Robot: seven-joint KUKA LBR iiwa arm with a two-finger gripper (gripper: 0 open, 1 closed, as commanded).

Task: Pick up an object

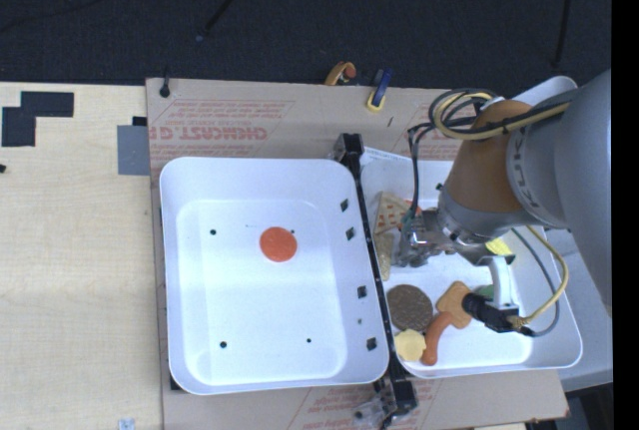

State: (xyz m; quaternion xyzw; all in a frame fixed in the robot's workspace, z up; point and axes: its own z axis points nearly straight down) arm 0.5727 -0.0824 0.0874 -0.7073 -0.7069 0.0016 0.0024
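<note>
Grey arm (539,169) low over right bin (559,348), gripper (414,246) at clutter; can't tell its opening or any hold.
Risk: brown disc (408,304), orange piece (446,310), yellow piece (409,345) touch, so misgrab likely. Orange disc (279,244) alone in left bin (200,218).

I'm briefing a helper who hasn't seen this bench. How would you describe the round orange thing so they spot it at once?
Start at the left white bin, the one away from the grey arm. The flat round orange disc lies alone near its middle. The right white bin holds a clutter: a brown round piece, an orange curved piece and a yellow piece.
</note>
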